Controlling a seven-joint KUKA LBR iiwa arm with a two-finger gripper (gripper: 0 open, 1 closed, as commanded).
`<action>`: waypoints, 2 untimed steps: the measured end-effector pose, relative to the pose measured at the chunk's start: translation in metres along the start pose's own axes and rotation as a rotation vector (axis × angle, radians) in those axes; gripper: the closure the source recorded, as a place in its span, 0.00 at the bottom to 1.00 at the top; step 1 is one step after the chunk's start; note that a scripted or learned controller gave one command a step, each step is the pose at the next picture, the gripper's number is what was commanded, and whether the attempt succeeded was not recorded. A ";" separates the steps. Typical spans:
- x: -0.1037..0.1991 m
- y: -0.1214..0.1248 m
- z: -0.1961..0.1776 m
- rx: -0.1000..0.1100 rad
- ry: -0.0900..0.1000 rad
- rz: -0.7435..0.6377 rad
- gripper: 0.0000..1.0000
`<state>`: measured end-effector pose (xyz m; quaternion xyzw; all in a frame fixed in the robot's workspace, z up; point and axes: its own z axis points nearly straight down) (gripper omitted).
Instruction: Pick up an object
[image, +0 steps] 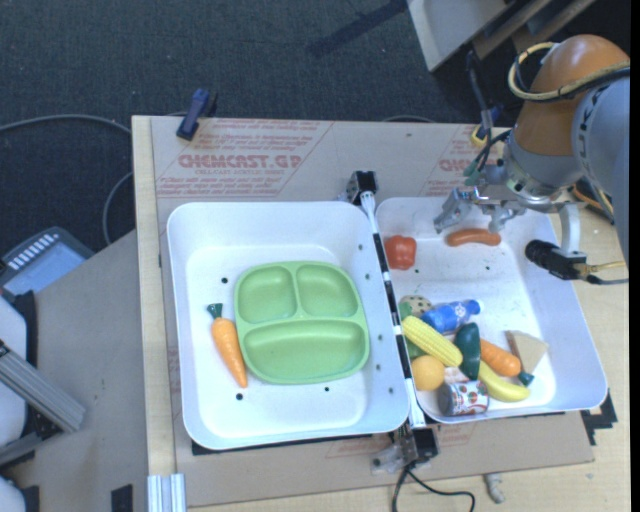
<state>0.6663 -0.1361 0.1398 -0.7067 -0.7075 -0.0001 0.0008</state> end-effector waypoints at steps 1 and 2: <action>-0.050 -0.001 0.055 0.002 -0.001 0.003 0.00; -0.050 0.000 0.045 0.003 -0.002 0.002 1.00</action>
